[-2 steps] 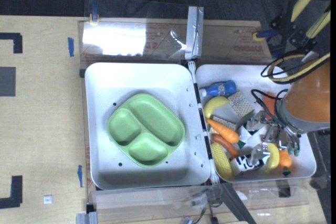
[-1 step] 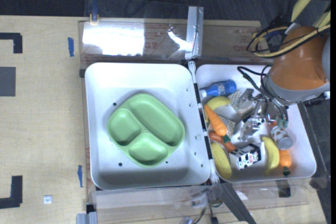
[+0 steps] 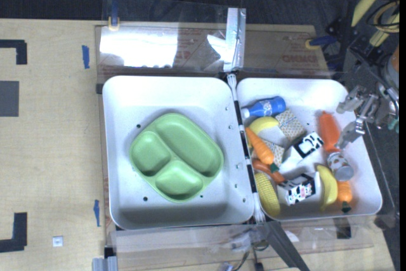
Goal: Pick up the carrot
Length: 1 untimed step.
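Note:
An orange carrot with a green stem end lies along the left side of the right bin, just below a yellow banana. A second long orange-red vegetable lies near the bin's right side. A short orange piece with a green tip sits in the near right corner. My gripper hangs over the bin's right rim, just right of the orange-red vegetable. Its two fingers stand apart with nothing between them.
The right bin also holds a blue bottle, a black-and-white toy cow, another banana, a corn cob and a grey patterned packet. The left bin holds a green divided plate.

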Available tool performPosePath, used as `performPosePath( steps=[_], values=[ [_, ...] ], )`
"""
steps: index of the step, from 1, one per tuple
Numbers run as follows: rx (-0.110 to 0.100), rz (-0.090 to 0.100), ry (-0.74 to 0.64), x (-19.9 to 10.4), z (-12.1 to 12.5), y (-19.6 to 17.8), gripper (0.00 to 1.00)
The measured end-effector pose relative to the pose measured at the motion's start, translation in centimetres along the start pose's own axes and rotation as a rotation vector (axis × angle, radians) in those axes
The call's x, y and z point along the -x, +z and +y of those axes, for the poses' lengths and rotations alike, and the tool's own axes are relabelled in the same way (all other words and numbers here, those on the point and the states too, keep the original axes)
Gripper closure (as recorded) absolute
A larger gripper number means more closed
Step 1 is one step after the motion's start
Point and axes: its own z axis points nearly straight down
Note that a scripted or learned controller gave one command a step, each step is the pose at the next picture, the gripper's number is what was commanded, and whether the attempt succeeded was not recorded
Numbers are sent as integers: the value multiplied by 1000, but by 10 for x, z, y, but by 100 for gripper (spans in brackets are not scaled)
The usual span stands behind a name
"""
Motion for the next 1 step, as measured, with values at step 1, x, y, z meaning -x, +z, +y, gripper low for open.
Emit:
performPosePath(
  steps=[1],
  values=[
    [3, 6, -547, -53, 35, 80, 0]
  ],
)
